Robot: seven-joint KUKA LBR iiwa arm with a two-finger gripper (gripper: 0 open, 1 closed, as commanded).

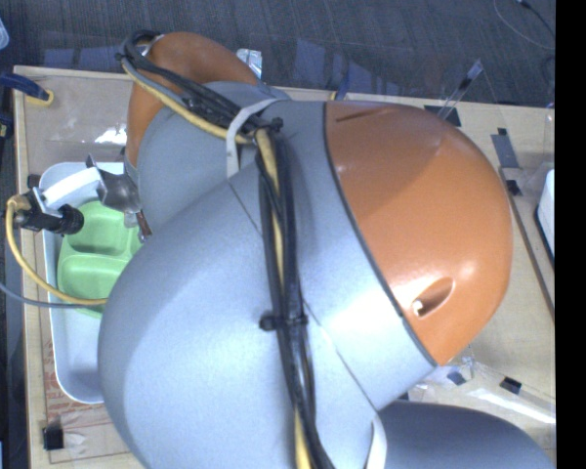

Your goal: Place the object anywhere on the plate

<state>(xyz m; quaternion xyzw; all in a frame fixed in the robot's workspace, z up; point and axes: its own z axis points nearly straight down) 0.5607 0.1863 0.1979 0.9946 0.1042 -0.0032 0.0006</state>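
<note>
1. Arm [225,311]: big grey body, v. close to the camera, covers most of the bench. It comes in from the right and bends down toward the left edge.
2. Orange band [420,213] sits on the right; black and yellow cables [278,262] run along the arm.
3. Gripper [117,191]: low over the plate's far edge. Can't tell if it's open or closed.
4. Green plate [93,262] lies in the far end of the white bin [73,369], partly under the arm.
5. Object: can't tell where it is.
6. Bench [68,115]: bare wood at the far left corner.
</note>
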